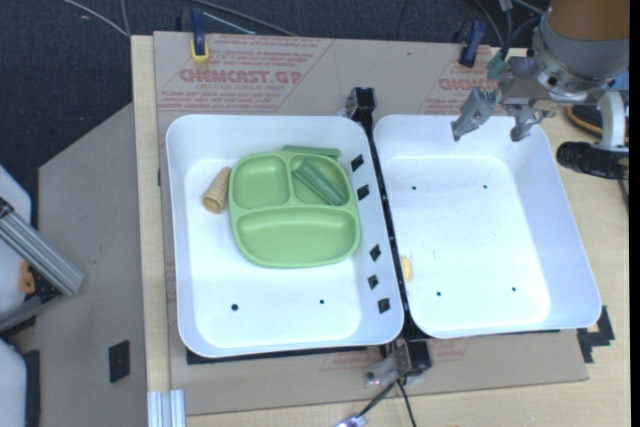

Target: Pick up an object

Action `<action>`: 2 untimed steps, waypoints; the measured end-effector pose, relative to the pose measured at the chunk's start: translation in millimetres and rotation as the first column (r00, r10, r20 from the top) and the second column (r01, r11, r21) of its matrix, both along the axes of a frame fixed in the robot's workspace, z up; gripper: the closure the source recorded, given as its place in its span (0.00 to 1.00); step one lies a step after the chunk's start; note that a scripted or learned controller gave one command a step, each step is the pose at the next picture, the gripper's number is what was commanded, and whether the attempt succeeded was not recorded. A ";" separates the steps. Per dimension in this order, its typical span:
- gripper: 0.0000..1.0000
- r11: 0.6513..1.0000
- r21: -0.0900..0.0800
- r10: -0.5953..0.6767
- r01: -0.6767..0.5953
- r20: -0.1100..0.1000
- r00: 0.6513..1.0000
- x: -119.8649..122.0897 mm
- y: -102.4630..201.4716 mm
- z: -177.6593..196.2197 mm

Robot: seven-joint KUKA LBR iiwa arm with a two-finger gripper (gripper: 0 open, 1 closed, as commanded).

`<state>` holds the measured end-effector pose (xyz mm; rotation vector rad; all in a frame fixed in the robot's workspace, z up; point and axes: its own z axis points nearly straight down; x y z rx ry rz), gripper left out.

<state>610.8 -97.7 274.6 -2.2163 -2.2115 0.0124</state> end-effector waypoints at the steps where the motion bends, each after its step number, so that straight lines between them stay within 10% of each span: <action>1: 0.00 1.000 -0.001 0.002 -0.002 0.012 1.000 1.9 0.1 6.3; 2: 0.00 1.000 0.000 0.002 -0.002 0.006 1.000 -4.7 4.4 -54.0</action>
